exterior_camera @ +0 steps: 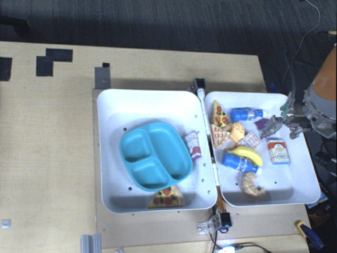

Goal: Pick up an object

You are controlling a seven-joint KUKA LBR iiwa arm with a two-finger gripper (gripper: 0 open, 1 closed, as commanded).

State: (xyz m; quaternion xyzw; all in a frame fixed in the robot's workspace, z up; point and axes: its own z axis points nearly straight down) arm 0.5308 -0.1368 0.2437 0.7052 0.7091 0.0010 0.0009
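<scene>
My gripper [281, 131] hangs over the right part of the right bin [303, 186], open, and I see nothing between its fingers. Just below it lies a small red and white carton [277, 153]. A purple piece [261, 124] and a blue bottle [246, 114] lie to its left. Further left and nearer the front are a pizza slice [218, 115], a checked wafer [251, 139], a banana [246, 154] resting on a blue can [234, 162], and a croissant [253, 185].
The left bin [113, 109] holds a blue divided tray [155, 154], a small red and white can [192, 144] by the tray's right edge, and a pizza slice [167, 196] at the front wall. A ridge [209, 141] separates the bins.
</scene>
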